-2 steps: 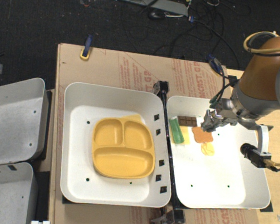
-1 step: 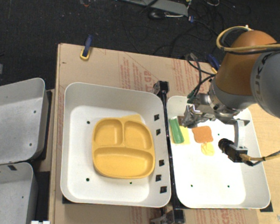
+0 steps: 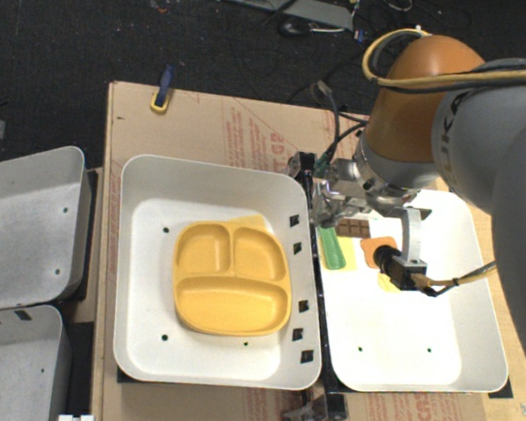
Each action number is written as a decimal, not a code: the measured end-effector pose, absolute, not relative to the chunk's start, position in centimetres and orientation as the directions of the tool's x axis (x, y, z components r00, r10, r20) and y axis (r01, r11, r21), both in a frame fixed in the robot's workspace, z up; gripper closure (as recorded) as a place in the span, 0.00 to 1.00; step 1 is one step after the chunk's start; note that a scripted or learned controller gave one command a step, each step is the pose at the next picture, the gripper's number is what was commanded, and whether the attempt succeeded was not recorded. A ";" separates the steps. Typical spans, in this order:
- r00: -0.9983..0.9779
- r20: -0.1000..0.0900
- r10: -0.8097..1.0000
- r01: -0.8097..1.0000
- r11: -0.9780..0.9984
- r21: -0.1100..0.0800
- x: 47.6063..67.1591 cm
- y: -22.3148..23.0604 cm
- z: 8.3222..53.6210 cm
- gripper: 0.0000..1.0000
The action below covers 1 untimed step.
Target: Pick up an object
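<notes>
The right bin (image 3: 416, 354) holds a few small things near its far left corner. A green stick (image 3: 335, 252) lies along the bin's left wall. A brown block (image 3: 353, 229) sits just beyond it, with an orange piece (image 3: 374, 251) to its right. A small yellow bit (image 3: 388, 283) peeks out a little nearer. My gripper (image 3: 332, 200) hangs over that corner, close above the brown block and the far end of the green stick, by the rim between the two bins. Nothing is seen held in it.
The left bin (image 3: 136, 332) carries a yellow divided plate (image 3: 232, 281) in its middle. The grey arm (image 3: 500, 119) covers the right bin's far right part. A blue and yellow tool (image 3: 163, 90) lies on the cardboard beyond the left bin. Grey trays (image 3: 17, 215) stand at the far left.
</notes>
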<state>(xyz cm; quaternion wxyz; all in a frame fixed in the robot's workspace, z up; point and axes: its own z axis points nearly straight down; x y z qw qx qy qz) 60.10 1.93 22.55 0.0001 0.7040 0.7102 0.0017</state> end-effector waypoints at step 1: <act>-0.008 0.002 1.000 1.000 0.008 0.001 60.5 7.1 21.7 1.00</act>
